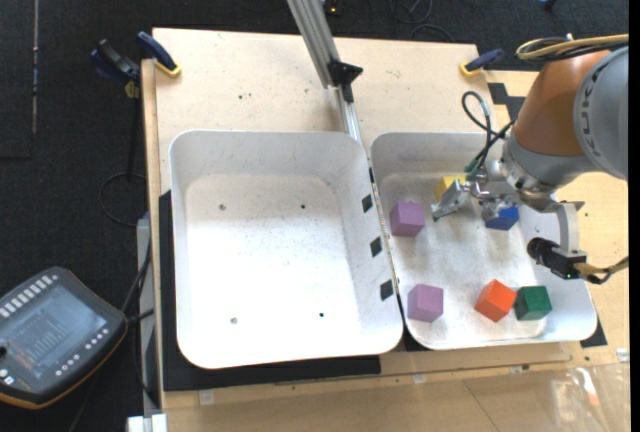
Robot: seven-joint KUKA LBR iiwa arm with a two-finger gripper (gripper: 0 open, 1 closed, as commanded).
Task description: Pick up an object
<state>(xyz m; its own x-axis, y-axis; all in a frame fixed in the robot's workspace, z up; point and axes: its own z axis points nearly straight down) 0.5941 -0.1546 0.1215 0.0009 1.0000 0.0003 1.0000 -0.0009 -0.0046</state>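
Note:
The right bin holds several small blocks. One purple block sits near its left wall, and another purple block lies toward the front. At the front right, an orange block and a green block sit side by side. My gripper hangs low over the bin's middle, reaching in from the right. A yellow block shows just at its upper left, and a blue block lies partly hidden under its right side. I see nothing lifted off the bin floor.
The left bin stands beside the right one with a shared raised wall between them. A slanted metal pole comes down to the bins' back edge. Clamps sit at the bench's back corners. A teach pendant lies at lower left.

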